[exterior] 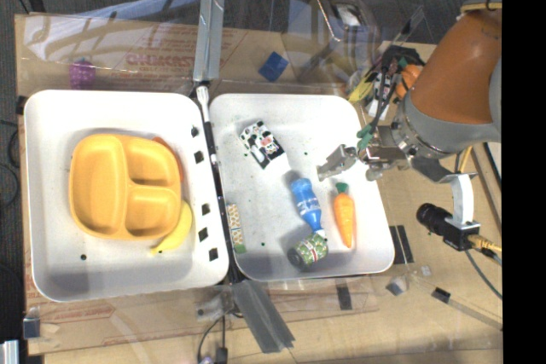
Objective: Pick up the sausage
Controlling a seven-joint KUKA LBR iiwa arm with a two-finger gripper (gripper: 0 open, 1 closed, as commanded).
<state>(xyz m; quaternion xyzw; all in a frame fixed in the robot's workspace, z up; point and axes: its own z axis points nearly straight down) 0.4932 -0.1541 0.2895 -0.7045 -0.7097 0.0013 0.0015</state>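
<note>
Nearest the camera, at the front edge of the right bin, a small green can-like item lies on its side. The lower end of a blue bottle is in contact with it, and the bottle extends away at a slant. Just to the right of the bottle lies a carrot, its green top pointing away from the camera.

In the left bin, a banana rests against the near right edge of a yellow divided plate, which occupies the middle of that bin. A thin reddish trace is visible at the far rim of the plate. It is too small to be identified, so the position of the sausage cannot be stated with certainty.

The gripper is located over the right part of the right bin, just beyond the carrot top and well apart from the left bin. Whether the gripper is open or closed cannot be determined. The grey arm with its orange band enters from the right.

Farther back in the right bin lies a black-and-white patterned item. Beyond the bins, a blue block and a small purple item rest on the bench.
</note>
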